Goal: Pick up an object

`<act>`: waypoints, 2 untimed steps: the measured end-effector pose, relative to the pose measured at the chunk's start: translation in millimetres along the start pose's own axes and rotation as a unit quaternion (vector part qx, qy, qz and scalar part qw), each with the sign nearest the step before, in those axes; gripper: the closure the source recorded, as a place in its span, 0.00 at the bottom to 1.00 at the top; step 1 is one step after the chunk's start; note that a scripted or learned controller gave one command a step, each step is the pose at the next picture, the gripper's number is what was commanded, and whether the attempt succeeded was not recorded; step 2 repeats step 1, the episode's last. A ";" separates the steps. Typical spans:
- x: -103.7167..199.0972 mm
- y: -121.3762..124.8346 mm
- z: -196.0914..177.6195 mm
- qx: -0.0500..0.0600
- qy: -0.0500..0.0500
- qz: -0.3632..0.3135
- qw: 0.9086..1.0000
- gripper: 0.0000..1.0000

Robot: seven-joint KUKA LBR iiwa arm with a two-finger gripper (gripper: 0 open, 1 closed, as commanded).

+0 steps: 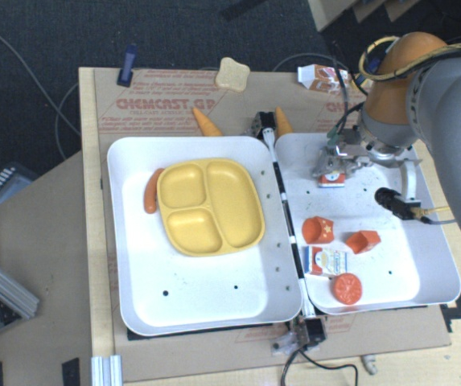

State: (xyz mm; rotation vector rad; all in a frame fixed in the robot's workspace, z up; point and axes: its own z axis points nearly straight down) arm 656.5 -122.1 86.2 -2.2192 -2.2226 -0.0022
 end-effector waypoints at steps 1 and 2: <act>74.5 -71.8 -99.8 -0.001 0.000 0.000 1.000 1.00; 74.5 -71.8 -99.8 -0.001 0.000 0.000 1.000 1.00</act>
